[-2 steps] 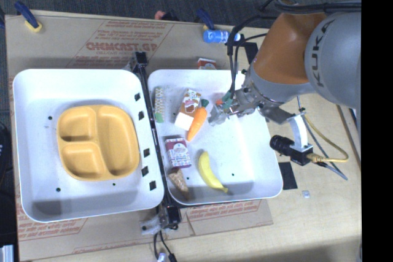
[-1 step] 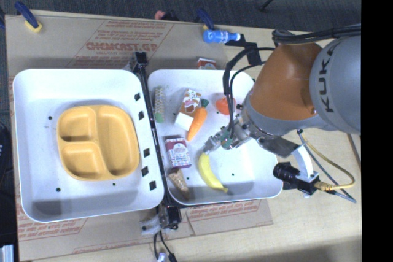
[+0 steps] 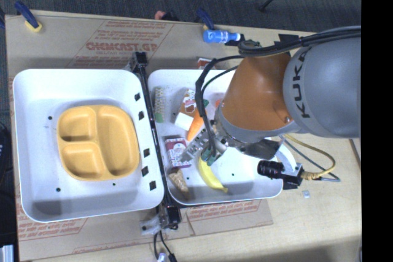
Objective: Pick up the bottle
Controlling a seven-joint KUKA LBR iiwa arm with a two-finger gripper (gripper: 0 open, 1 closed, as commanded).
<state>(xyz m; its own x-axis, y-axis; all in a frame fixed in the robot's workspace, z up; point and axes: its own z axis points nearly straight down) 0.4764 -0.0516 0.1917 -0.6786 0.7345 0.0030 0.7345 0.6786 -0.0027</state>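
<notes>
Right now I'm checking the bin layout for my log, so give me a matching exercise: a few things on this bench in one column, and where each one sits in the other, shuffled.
Things:
1. yellow divided plate
2. banana
3. blue clamp
4. gripper

Places:
A. right bin, near its front edge
B. back left edge of the bench
C. left bin, in the middle
D. low over the right bin, just above the banana

Pairs: 1-C, 2-A, 3-B, 4-D

The right bin [image 3: 161,80] is crowded: banana [image 3: 211,176], packets [image 3: 176,151] and carrot [image 3: 194,127] lie close together under the arm [image 3: 264,98]. The left bin [image 3: 24,132] has open floor around the yellow tray [image 3: 98,141].
</notes>
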